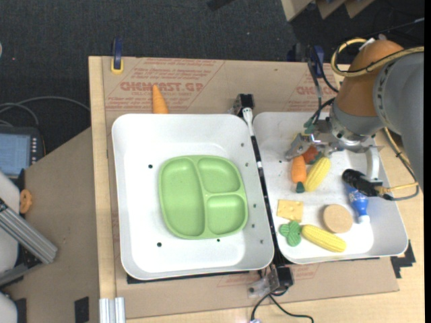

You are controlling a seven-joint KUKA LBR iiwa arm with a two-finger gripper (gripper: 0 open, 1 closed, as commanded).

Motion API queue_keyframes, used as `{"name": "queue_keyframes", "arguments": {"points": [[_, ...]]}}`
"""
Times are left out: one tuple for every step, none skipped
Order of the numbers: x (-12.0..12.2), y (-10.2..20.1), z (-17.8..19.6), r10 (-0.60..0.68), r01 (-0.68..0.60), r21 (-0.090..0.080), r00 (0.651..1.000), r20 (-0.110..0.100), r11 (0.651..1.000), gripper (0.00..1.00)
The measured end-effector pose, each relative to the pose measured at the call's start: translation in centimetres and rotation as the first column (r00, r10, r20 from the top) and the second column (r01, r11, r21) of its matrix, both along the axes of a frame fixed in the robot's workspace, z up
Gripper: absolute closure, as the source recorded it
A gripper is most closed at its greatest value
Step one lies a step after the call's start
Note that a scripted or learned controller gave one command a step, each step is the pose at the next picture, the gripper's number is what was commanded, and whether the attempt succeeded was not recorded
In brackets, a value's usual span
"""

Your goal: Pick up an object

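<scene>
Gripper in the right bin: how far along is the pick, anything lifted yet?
Done: the gripper is down in the right bin, at the top of the toy carrot and corn cob. In hand: nothing visibly lifted; whether it has a grip is unclear. Left: securing one item and raising it. The cheese slice and other pieces lie untouched.
</scene>
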State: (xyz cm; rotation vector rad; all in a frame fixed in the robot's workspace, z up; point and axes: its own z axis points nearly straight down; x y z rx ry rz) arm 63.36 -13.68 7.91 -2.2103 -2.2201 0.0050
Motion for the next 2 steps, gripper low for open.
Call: {"name": "queue_keyframes", "arguments": {"points": [[0.2, -0.3, 1.7, -0.003, 0.003, -0.004, 1.000, 0.010, 1.000, 1.00], [-3.4, 7.8, 11.2, 0.004, -0.004, -0.002, 1.000, 0.016, 1.000, 1.00]]}}
